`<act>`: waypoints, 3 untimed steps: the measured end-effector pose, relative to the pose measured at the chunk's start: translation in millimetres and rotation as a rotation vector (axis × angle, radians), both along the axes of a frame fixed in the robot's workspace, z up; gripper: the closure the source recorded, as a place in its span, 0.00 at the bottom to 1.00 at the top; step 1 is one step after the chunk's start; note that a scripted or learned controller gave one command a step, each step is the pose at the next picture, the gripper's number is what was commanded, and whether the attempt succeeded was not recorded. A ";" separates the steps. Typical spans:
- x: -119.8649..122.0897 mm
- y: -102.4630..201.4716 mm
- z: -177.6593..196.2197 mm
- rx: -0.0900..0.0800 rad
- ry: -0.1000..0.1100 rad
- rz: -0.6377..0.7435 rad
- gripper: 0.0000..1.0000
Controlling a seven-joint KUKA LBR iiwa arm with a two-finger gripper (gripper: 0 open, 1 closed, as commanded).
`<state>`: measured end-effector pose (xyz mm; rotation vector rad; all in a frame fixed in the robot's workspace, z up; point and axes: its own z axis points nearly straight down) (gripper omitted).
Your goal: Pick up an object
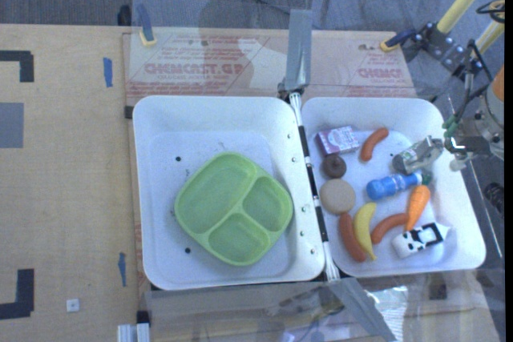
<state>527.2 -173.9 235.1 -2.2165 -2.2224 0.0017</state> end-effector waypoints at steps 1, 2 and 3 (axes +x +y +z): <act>-48.4 -50.7 -65.0 0.000 0.001 -0.146 0.00; -40.4 -38.6 -133.2 0.006 -0.017 -0.195 0.00; -42.7 -42.8 -126.7 0.000 -0.014 -0.200 1.00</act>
